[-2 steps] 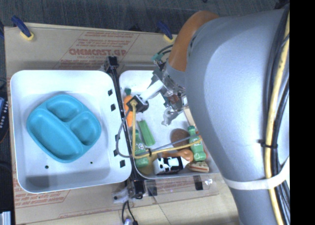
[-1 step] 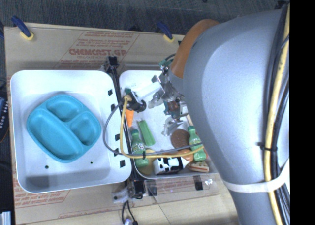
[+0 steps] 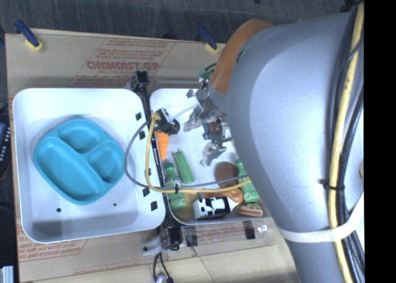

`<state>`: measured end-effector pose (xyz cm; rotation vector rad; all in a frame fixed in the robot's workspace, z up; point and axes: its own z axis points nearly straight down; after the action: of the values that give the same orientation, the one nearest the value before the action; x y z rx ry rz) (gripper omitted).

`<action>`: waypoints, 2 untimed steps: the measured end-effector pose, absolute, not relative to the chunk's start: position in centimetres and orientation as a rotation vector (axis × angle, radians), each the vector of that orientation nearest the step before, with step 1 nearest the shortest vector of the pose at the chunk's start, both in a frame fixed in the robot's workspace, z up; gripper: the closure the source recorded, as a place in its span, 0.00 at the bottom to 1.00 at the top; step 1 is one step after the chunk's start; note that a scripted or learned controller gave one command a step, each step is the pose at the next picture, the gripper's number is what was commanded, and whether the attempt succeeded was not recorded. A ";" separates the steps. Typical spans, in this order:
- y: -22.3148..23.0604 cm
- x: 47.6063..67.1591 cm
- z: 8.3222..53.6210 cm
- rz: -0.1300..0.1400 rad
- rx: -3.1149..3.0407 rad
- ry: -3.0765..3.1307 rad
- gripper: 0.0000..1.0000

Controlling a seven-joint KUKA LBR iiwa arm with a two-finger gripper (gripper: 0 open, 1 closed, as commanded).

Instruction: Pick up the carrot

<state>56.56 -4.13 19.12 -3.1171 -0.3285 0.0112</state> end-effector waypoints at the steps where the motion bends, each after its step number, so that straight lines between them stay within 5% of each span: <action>1: -4.1 56.5 19.1 0.013 -3.117 -0.330 0.00; 2: -4.1 56.5 19.1 0.013 -3.117 -0.330 0.00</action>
<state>56.55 -4.11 19.11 -3.1167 -0.3301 0.0128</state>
